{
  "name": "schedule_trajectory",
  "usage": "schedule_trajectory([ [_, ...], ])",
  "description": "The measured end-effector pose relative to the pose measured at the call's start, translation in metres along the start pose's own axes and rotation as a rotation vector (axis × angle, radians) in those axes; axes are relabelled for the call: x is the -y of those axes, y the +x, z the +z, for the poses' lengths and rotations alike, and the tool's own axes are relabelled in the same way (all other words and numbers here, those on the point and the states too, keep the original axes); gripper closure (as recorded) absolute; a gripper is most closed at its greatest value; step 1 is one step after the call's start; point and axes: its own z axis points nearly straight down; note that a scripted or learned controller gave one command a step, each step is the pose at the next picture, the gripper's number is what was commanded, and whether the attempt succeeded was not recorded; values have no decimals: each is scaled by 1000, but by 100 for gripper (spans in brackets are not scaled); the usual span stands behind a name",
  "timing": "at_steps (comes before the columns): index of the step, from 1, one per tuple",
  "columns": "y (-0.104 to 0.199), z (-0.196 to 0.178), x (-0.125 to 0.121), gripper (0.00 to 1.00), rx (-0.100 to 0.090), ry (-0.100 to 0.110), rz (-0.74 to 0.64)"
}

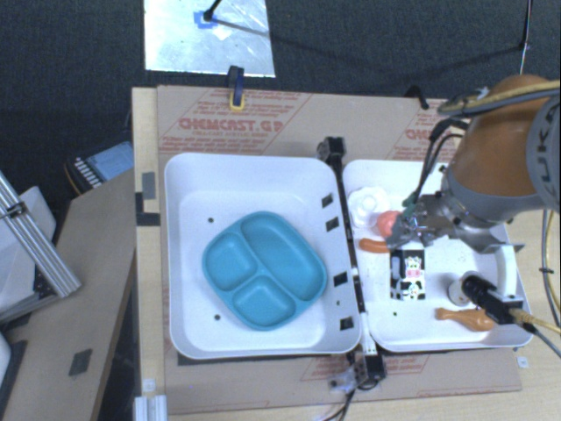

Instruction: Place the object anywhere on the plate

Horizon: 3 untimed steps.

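The bench bears two white bins (side by side).

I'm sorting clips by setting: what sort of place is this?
Likely a robotics lab test bench: a grey arm over two white bins, with a blue divided plate and small toys.

Single fixed camera overhead, slanted down on both bins (arm enters right).

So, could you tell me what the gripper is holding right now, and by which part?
It cannot be told: the gripper sits low among the toys in the right bin.
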Motion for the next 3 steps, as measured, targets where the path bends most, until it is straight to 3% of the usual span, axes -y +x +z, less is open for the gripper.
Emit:
schedule_trajectory([
  [2,103,10,-61,100,0,1,-1],
  [3,138,20,-91,100,0,1,1],
])
